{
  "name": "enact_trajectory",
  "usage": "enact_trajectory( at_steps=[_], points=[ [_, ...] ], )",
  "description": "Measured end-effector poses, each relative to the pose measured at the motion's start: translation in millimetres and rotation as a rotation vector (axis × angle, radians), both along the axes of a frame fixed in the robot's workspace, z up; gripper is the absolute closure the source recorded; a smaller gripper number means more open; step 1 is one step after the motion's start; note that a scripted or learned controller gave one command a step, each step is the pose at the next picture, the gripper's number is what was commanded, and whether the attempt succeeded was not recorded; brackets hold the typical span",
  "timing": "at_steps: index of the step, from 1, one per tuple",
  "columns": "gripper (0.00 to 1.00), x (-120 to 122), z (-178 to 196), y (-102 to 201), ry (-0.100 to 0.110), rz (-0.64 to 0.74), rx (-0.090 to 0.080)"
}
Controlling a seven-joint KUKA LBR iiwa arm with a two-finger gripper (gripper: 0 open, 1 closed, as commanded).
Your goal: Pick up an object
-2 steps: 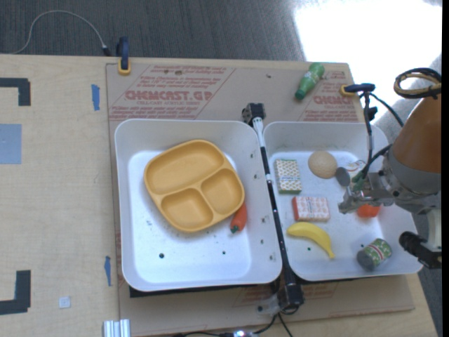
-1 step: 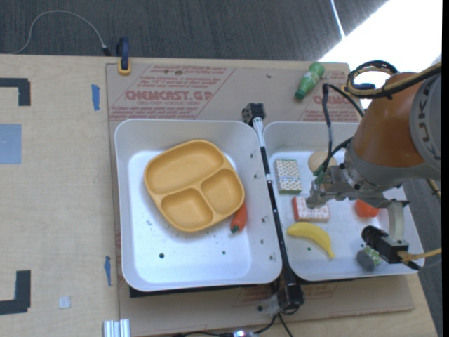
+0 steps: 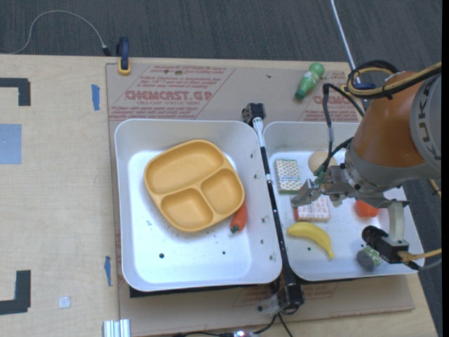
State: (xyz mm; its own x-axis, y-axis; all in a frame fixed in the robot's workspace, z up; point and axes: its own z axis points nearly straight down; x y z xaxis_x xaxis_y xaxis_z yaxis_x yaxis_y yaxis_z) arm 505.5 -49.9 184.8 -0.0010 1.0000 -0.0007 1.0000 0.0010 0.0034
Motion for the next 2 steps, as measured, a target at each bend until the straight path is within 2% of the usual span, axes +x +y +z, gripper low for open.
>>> enact_trajectory(
  at_steps=[1,2],
  points=[
    [0.00,-19.7,-86.3,-60.4,-0.009,0.000,0.001],
    [0.00,-19.7,-94.2,-40.7,-0.016,0.003,-0.001]
  ],
)
